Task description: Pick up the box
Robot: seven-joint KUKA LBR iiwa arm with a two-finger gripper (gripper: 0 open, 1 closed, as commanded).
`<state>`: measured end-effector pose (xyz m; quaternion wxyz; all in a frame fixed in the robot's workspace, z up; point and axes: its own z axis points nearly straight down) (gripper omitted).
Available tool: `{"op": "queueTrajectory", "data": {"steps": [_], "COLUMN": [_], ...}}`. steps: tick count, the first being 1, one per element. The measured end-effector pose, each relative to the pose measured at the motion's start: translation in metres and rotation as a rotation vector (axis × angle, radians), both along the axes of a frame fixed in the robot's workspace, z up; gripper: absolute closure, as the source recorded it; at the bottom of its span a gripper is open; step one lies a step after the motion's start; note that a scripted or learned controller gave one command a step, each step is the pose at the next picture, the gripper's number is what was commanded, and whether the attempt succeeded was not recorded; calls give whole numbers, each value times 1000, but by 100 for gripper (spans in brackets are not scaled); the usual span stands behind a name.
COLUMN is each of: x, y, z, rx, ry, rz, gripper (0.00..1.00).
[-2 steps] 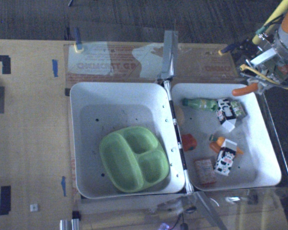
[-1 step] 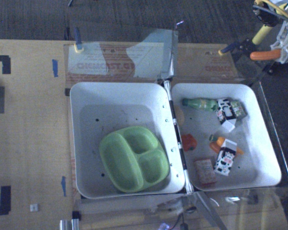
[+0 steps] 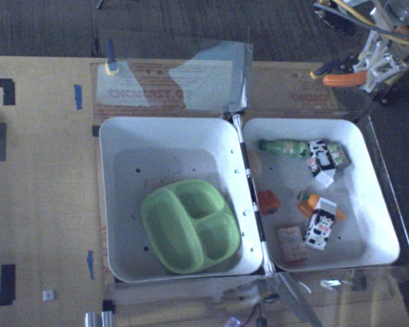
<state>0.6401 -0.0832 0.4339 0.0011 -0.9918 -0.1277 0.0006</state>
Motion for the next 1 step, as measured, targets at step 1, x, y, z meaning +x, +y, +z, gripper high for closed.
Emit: {"op": "queueTrajectory", "data": {"steps": [1], "x": [-8], "y": [-27], "z": [1], "rx": [0], "ry": [2], "rz": [19], "gripper": [100]}}
